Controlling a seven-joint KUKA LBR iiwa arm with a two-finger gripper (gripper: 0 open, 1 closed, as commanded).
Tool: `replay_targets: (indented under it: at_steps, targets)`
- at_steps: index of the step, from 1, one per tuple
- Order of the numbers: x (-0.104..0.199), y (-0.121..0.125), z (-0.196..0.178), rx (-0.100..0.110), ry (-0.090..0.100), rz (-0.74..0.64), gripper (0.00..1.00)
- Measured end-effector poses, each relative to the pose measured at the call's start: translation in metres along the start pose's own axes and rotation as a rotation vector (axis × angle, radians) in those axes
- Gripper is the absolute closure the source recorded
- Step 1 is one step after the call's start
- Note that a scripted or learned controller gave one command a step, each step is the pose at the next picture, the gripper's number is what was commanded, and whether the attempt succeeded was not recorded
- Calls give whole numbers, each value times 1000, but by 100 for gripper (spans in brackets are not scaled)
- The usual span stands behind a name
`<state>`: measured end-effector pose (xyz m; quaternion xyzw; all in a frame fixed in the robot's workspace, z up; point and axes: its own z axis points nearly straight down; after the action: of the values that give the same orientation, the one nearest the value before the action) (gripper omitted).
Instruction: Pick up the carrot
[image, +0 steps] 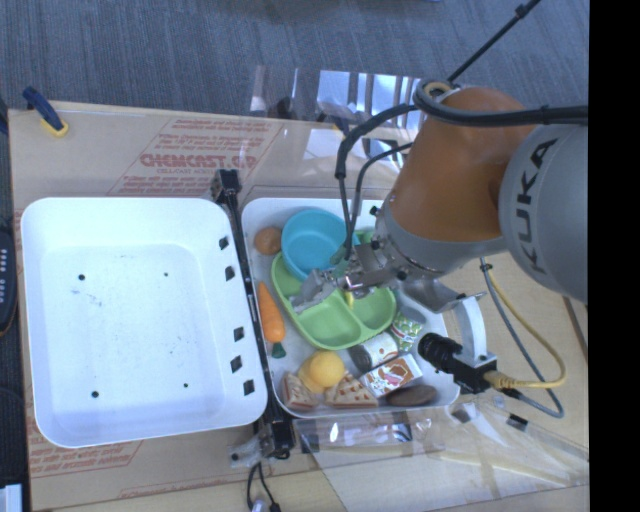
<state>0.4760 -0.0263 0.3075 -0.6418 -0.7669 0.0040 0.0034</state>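
I see the carrot (270, 312) lying along the left wall of the right bin (452, 322) — untouched. My gripper (328, 284) hovers over the green divided plate (345, 318), by the blue bowl (312, 241) — fingers apart, nothing between them.

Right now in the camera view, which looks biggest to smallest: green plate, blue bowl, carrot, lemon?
1. Green plate, though the arm hides part of it.
2. Blue bowl.
3. Carrot and lemon: the carrot is longer, the lemon rounder; too close to rank.
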Motion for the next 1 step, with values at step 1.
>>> replay_targets:
  at_steps: [1]
  targets:
    - [27,5,119,5,2,299,0]
